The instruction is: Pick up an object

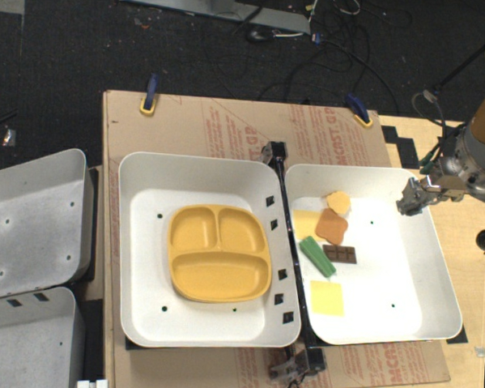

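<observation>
gripper: my gripper [411,198] hangs over the right bin's [398,323] far right edge; honestly can't tell how it's set, too small and blurry from here. Nothing visibly in it.
targets: all bunched along the right bin's left side, well apart from the gripper. Orange round piece [338,203] touching a brown wedge [331,228], a green stick [316,256] beside a dark chocolate bar [340,253], a yellow square [326,298] nearer the front edge.
left bin: just the yellow divided tray [220,254], not my concern.
risk: the cluster is tight, so I reckon coming down there nudges neighbours or grabs two.
risk 2: flat yellow square likely slips; the divider wall [289,240] could block the approach.
</observation>
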Controlling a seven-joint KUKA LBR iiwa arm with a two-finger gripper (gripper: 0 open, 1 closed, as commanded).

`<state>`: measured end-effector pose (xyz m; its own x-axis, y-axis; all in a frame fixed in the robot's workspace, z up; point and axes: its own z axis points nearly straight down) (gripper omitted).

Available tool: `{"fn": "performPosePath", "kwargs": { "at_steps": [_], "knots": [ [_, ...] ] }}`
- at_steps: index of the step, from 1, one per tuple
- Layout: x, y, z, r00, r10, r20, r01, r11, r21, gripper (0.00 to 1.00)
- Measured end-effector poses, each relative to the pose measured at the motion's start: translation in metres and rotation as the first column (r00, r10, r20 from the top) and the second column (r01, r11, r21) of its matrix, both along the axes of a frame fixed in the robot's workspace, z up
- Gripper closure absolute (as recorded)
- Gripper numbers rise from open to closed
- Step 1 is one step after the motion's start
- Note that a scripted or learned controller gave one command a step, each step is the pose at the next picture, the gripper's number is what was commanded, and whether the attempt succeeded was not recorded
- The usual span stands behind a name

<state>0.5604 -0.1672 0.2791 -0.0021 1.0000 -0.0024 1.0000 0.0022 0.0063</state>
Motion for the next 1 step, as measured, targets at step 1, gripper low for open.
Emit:
{"fn": "performPosePath", "kwargs": {
  "at_steps": [1],
  "knots": [
    [0.0008, -0.0001, 0.0184, 1.0, 0.001, -0.003, -0.001, 1.0, 0.001, 1.0]
  ]
}}
